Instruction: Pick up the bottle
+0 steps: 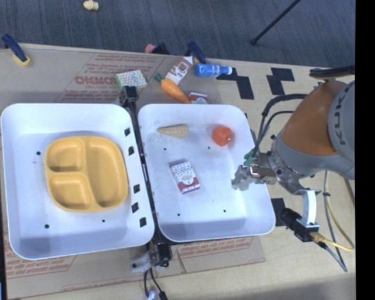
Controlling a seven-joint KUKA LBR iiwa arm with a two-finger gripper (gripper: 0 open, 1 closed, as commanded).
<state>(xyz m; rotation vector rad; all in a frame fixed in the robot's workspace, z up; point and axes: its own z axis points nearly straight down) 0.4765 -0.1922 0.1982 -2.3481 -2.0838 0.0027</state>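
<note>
Bottle (212, 70): blue, lying on the surface beyond the right bin (256, 214), outside it. Gripper (242, 179): at that bin's right edge, well apart from the bottle; finger state cannot be told.

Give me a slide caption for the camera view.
Gripper at right bin's edge; bottle lies outside on the bench, behind the bins.

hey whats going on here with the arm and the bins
A KUKA arm reaches in from the right, its gripper low at the right bin's right edge, with nothing visibly held. That bin holds a small red carton, a red ball-like item and a cone-shaped piece. The blue bottle lies outside the bins on the cardboard behind them, untouched. The left bin holds a yellow divided tray.
</note>
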